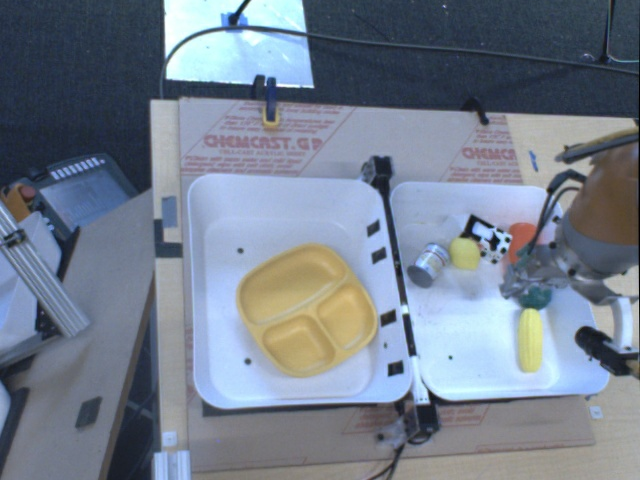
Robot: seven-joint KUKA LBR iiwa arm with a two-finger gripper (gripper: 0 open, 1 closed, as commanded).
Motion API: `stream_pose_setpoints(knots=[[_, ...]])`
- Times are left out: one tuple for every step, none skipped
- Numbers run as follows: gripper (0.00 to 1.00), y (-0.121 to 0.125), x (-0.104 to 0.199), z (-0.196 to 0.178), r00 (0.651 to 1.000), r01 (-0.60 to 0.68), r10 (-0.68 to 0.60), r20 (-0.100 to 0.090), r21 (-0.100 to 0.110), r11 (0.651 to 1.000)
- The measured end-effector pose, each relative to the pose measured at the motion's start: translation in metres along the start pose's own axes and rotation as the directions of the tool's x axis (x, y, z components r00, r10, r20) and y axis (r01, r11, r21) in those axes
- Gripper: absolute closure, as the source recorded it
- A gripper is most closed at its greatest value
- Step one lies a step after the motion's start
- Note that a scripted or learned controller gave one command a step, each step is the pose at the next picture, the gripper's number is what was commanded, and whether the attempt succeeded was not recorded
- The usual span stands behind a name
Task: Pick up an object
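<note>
**Operator:** Report the near zone.

**Gripper:** Item 1: a long yellow plastic corn cob (530, 340) lies in the right white bin (470, 383), near its near-right corner, lengthwise near to far. To its left, across the divider, the left white bin (215, 368) holds a yellow plastic tray with three compartments (305, 308), set at an angle.

**Operator:** Your own position?

**Gripper:** I, the gripper (525, 286), sit low over the right bin, just beyond the far tip of the corn cob. A small teal object (541, 296) shows right at my tip, touching or nearly so. Whether I hold it cannot be told from this view, nor how wide I am set. The grey arm with its orange band (605, 208) enters from the right.

**Operator:** Candidate items farther back?

**Gripper:** Left of me, well apart: a small silver metal can (430, 264) lying on its side. Just beyond it to the right, a round yellow fruit (464, 254). Beside that, a black-and-white patterned block (487, 236), then an orange rounded piece (522, 240) just past my far side.

**Operator:** Far zone?

**Gripper:** A cardboard sheet with red print (300, 138) lies under both bins, with a yellow clamp (270, 116) on its far edge. Beyond that, a shiny metal plate (238, 28) rests on dark flooring.
</note>
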State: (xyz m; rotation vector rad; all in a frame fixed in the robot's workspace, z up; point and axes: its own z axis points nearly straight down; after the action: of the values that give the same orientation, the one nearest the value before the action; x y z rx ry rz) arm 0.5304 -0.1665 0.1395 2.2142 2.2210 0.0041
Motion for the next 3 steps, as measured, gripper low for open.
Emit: stream_pose_setpoints(knots=[[1.0,0.004,-0.005,-0.044,1.0,0.001,-0.001,0.0,0.0,1.0],[1.0,0.006,-0.005,-0.087,1.0,0.002,-0.002,0.0,0.0,1.0],[1.0,0.016,0.052,-0.078,1.0,0.006,-0.006,-0.003,0.003,1.0]])
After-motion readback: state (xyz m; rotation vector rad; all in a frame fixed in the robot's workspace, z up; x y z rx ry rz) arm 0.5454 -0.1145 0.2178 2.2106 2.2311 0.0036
